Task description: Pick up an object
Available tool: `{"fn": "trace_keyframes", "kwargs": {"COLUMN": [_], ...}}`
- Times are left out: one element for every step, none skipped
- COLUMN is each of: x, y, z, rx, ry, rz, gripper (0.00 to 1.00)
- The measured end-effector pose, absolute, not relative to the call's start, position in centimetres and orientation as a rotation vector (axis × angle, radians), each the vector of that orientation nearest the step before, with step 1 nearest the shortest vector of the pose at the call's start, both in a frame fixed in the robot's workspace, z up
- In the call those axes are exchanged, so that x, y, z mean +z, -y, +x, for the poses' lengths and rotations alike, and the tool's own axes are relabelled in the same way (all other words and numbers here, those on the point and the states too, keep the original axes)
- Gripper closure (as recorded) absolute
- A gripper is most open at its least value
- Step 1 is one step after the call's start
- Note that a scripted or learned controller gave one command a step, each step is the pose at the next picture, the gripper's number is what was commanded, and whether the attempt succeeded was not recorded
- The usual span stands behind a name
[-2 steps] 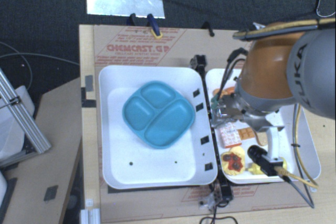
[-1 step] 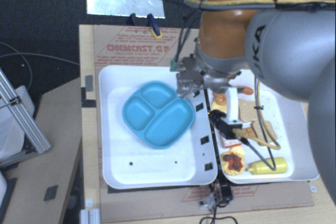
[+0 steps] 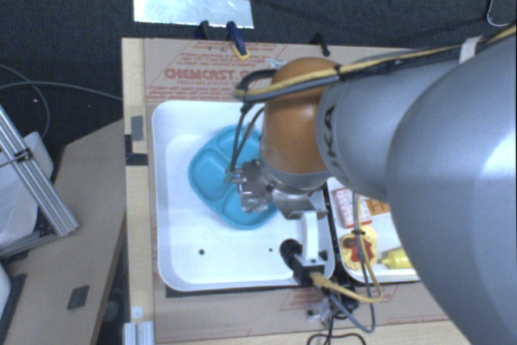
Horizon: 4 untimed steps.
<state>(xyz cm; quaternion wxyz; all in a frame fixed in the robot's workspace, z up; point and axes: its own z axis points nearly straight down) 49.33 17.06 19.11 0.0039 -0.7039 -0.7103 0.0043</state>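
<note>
Dark carpet (image 3: 65,4), tan bench (image 3: 93,198)

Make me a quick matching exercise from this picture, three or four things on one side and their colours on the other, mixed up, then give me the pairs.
Things:
1. divided plate
2. left bin
3. band on the arm
4. clip at the cardboard's far edge

Colours:
A. white
B. orange
C. dark blue
D. light blue

Pairs: 1-D, 2-A, 3-B, 4-C

Robotics lab: grey arm (image 3: 420,125), white bins (image 3: 174,198) on bench, aluminium framing (image 3: 36,182).
</note>
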Motion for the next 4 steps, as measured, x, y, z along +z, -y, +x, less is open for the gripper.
{"fn": "trace_keyframes", "kwargs": {"x": [15.7, 25.7, 25.5, 44.4], "y": [-12.8, -6.5, -7.2, -8.3], "z": [55.8, 55.7, 51.3, 54.3], "rx": [-0.002, -0.009, 0.001, -0.028], "ry": [2.220, 2.221, 2.221, 2.237], "rz": [-2.226, -2.232, -2.220, -2.223], "gripper": [1.00, 1.00, 1.00, 1.00]}}
